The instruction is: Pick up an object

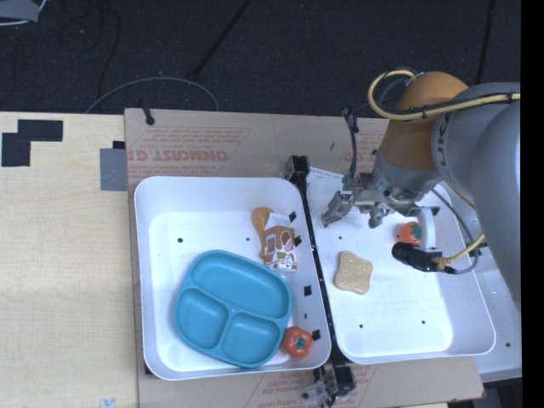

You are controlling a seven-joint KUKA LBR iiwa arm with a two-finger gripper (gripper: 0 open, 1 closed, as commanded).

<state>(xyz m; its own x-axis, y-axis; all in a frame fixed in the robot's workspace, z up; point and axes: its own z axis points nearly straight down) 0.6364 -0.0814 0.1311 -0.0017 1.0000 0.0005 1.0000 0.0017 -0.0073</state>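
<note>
My gripper (352,217) hangs over the far left part of the right bin (399,334), open, with nothing between its fingers. A pale slice of toy bread (353,273) lies on the bin floor just in front of it, apart from the fingers. A small red-orange toy (410,231) sits to the gripper's right, close under the arm. In the left bin (157,228) lie a blue divided plate (231,307), a red tomato (297,342), a brown-orange piece (261,220) and a small printed packet (280,249).
A black divider (311,253) runs between the two bins. A black part with a yellow cable (421,257) hangs off the arm above the right bin's right side. Cardboard (221,147) lies under the bins.
</note>
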